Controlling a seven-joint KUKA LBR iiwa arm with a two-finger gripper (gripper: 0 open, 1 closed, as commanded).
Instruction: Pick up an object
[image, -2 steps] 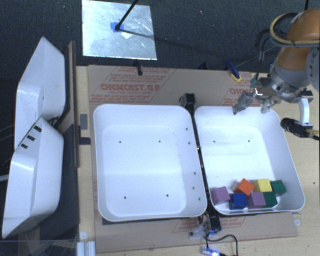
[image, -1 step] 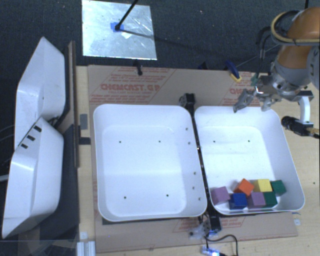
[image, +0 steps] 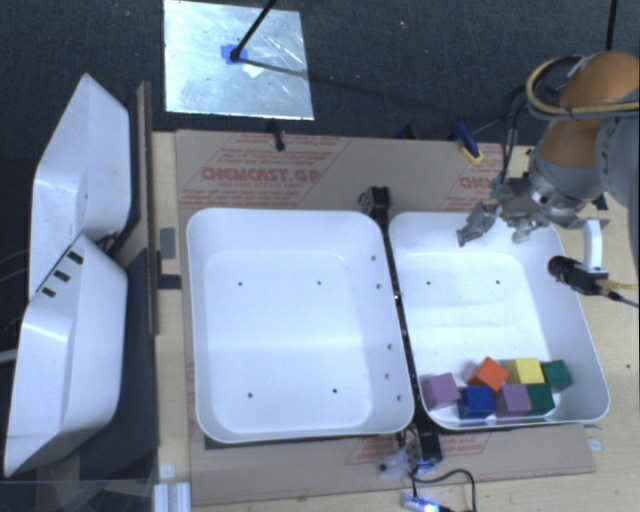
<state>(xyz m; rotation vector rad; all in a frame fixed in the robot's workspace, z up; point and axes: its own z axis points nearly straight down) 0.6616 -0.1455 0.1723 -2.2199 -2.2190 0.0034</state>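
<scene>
Looking down on the bench, you see two white bins side by side, and the right bin (image: 560, 330) serves as your landmark. All the blocks sit huddled in its near corner, against the front wall: a purple block (image: 439, 388) at the left end of the cluster, a blue block (image: 477, 401) just beside it, an orange block (image: 490, 373) tilted on top behind the blue one, a second purple block (image: 514, 398) next along, a yellow block (image: 527, 371) behind that, and green blocks (image: 556, 375) at the right end. They touch or nearly touch one another.

Your gripper (image: 497, 222) hangs over the far edge of the right bin, well apart from the blocks, at the opposite end of that bin. Its two fingers (image: 473, 228) are spread, with nothing between them. The arm (image: 585, 110) comes in from beyond the bin's far right corner, its orange band plain above the wrist.

Beside the right bin, touching along the shared wall, lies the left bin (image: 200, 330), its floor bare white.
</scene>
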